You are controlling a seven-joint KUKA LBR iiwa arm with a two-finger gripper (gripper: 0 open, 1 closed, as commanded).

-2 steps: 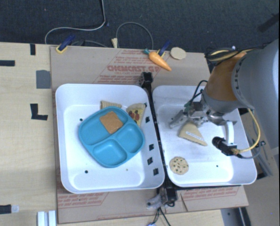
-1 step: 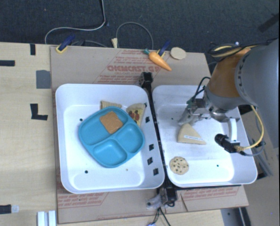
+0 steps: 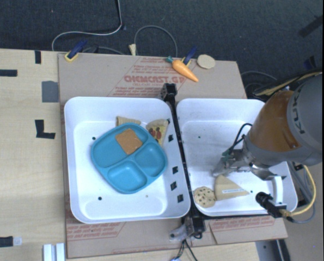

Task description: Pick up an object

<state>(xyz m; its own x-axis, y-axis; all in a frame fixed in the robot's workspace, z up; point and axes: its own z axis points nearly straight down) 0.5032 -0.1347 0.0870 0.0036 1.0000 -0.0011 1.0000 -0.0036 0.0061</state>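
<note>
Camera view: my claw [image 3: 222, 170] sits low in the right bin [image 3: 205, 110], just at 11 o'clock of the pale wedge [image 3: 230, 189]; I cannot tell its opening. Cookie [image 3: 205, 196] lies at the wedge's 9 o'clock. Risk, I judge: claw nudges the wedge aside and closes on nothing.

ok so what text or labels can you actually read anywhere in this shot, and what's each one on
"CHEMCAST GP": red print on the brown cardboard sheet under the two bins, just behind the left bin; the last letters are partly hidden by the divider clamp.
Smaller red print beside that line, and along the cardboard's front edge: too small to read.
Dark lettering on the arm's grey housing: cut off and blurred, not readable.
</note>
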